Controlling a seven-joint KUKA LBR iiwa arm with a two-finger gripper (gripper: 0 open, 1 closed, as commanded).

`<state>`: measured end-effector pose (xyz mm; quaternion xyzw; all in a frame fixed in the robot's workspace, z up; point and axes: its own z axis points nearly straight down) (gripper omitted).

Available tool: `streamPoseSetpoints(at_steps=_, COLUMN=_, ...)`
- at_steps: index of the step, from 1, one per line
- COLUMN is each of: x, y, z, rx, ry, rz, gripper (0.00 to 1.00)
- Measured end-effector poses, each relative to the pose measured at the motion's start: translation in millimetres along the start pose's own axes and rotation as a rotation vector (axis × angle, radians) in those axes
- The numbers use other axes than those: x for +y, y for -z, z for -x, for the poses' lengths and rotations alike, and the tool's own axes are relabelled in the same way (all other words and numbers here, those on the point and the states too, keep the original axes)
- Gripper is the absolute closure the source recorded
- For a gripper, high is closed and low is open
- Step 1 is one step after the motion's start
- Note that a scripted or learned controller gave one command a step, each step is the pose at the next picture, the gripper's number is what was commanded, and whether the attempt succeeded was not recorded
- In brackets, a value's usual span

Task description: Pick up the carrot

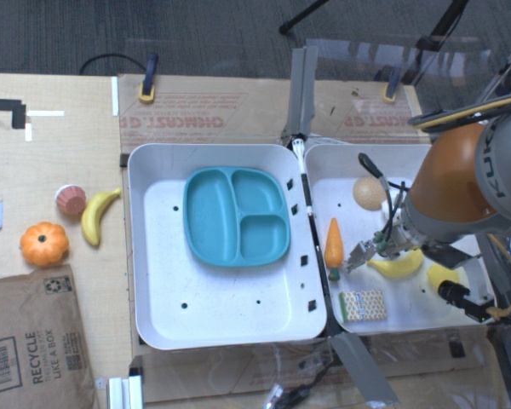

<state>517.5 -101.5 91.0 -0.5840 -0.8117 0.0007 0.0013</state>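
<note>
I had the gripper (364,255) low in the right bin (345,162), fingers apart w/ nothing between them, just beside the carrot (333,243). Carrot lay near the bin's left wall, pointed end up-frame, not touching the fingers as far as I could tell. A banana (398,265) sat right under the wrist, an egg (369,194) behind. I judged this the approach step, pre-grasp. Next move needed a shift left to straddle the carrot, then close w/o catching the banana.
</note>
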Motion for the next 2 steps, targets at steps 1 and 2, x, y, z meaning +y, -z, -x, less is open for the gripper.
streamPoseSetpoints(at_steps=1, x=-0.3, y=8.8, z=0.9, rx=-0.001, ry=-0.004, rz=0.0, gripper=1.0)
streamPoseSetpoints(at_steps=2, x=-8.3, y=100.0, z=-88.2, rx=-0.002, ry=-0.086, rz=0.001, gripper=1.0)
